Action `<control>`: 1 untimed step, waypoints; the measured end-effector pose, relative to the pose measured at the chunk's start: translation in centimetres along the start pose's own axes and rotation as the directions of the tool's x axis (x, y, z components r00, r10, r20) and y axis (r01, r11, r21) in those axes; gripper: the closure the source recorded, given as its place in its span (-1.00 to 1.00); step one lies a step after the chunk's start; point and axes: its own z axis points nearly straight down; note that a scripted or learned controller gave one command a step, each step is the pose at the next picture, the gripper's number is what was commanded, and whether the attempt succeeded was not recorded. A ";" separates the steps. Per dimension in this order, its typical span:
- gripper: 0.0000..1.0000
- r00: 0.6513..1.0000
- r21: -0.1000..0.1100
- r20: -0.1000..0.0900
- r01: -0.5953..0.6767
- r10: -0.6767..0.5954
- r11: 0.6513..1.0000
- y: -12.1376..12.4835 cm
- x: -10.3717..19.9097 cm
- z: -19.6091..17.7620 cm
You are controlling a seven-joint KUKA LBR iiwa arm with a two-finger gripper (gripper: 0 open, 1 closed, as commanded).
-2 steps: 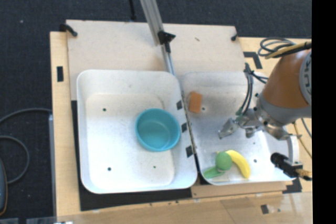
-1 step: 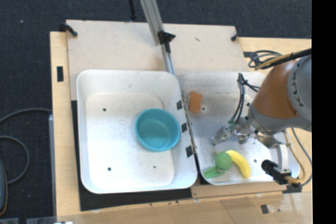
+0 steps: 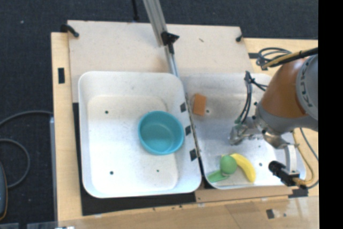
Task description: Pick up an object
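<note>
Nearest the camera, along the near wall of the right bin (image 3: 214, 83), lie a yellow banana (image 3: 245, 167) and a green pear-like fruit (image 3: 227, 165), touching or nearly so. The gripper (image 3: 239, 134) hangs just beyond them, over the bin's bare middle, at the end of the grey arm with its orange band (image 3: 281, 95). Whether it is spread or pressed together cannot be told from this angle; nothing is seen between its tips, and it seems to touch no object.

From the gripper, the banana lies a short way toward the near side, its long axis running diagonally from far-left to near-right. The green fruit sits just left of it. An orange block (image 3: 199, 104) rests farther off, to the far left, near the divider. In the left bin (image 3: 96, 88) a blue bowl (image 3: 161, 133) stands well apart. The likeliest next move is a short shift nearward and down.
</note>
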 end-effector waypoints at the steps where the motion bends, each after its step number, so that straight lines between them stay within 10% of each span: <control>1: 1.00 1.000 -0.001 0.001 0.003 -0.003 1.000 -0.6 0.0 -4.9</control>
